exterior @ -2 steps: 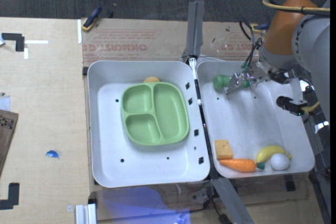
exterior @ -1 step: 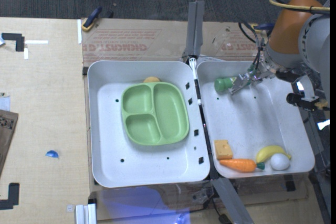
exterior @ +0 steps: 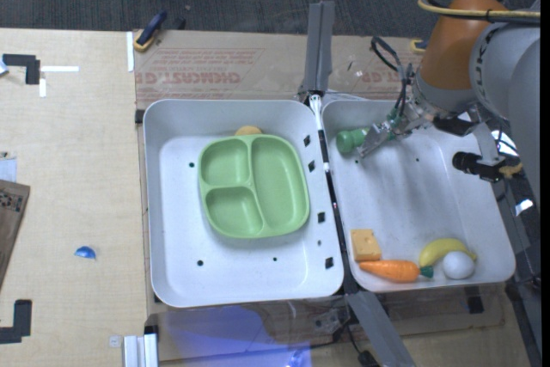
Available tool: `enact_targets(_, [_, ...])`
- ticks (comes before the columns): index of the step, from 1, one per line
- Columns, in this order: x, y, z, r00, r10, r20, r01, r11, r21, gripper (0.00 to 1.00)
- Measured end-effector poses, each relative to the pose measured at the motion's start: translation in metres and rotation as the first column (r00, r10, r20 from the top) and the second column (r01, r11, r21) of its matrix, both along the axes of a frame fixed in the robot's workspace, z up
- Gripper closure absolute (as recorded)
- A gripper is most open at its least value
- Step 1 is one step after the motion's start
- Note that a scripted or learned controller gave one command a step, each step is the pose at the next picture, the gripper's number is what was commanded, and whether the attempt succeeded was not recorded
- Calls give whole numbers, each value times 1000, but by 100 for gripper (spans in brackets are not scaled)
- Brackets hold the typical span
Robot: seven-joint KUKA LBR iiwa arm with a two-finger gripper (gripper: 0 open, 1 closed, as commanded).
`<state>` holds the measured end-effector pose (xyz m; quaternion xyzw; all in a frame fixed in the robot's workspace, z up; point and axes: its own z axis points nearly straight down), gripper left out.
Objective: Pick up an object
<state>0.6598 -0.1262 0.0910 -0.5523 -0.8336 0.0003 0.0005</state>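
In the right bin point(exterior: 430, 193) a small green object point(exterior: 348, 139) lies at the far left corner. My gripper point(exterior: 369, 142) reaches down from the right and its tip sits right beside that green object, touching it or nearly so. Along the right bin's near edge lie a yellow-orange block point(exterior: 366, 244), a carrot point(exterior: 391, 270), a banana point(exterior: 445, 250) and a white egg point(exterior: 457, 266). In the left bin point(exterior: 172, 211) rests a green divided plate point(exterior: 254, 185), with a small yellowish object point(exterior: 248, 131) peeking out behind its far rim.
The arm's orange band point(exterior: 451, 47) and grey body point(exterior: 516, 73) hang over the right bin's far right corner. A metal divider point(exterior: 320, 47) rises between the bins at the back. A blue clip point(exterior: 84, 252) lies on the bench to the left.
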Motion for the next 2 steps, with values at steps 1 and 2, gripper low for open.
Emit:
enact_targets(1, [1, -1, 8, 1000, -1, 0, 1, 1000, -1, 100])
enact_targets(2, [1, -1, 8, 1000, -1, 0, 1, 1000, -1, 0])
